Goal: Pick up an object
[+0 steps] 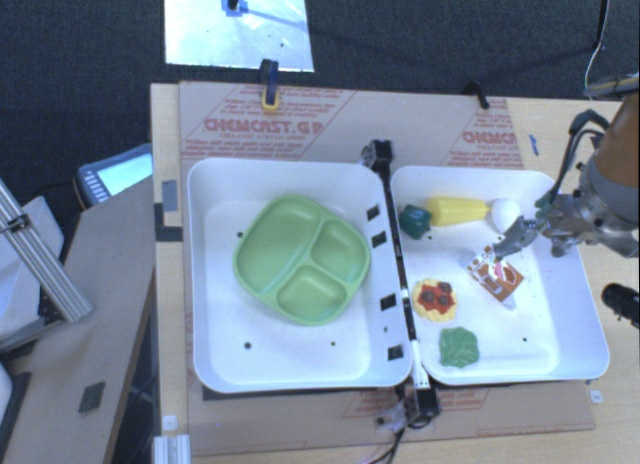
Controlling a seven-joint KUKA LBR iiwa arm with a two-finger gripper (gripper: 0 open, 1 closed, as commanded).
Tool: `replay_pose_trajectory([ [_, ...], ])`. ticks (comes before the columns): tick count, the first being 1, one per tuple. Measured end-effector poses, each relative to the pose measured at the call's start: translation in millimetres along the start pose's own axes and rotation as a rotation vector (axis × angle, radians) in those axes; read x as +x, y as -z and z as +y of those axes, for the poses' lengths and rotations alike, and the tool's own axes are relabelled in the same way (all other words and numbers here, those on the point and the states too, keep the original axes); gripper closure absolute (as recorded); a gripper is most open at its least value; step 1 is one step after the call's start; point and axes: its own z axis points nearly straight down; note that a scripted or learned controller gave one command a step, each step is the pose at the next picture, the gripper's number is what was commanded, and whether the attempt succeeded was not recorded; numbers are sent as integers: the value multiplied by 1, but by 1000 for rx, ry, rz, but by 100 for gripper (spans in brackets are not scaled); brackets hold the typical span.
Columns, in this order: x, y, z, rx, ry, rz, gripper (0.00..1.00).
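The desk (330, 117) carries two white bins side by side. The left bin (215, 352) holds a green tray (300, 259) with three compartments, lying slightly tilted near the bin's middle. The right bin (575, 342) holds the small things. The arm (612, 187) reaches in from the right over that bin's upper right part. Near the back wall lies a yellow corn cob (458, 211), with a dark teal block (414, 219) touching its left end and a white ball (504, 213) at its right end. The fingers (515, 239) hang just below the ball and just above a red-and-white packet (496, 276); whether they are spread or closed cannot be told, and nothing shows between them. Left of the packet lies a small pizza (435, 298), and below that a green leafy piece (459, 346).
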Motion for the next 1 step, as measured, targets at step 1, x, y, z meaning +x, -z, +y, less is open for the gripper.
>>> replay_pose_trajectory([
  [1, 0, 6, 2, -11, 3, -2, 0],
])
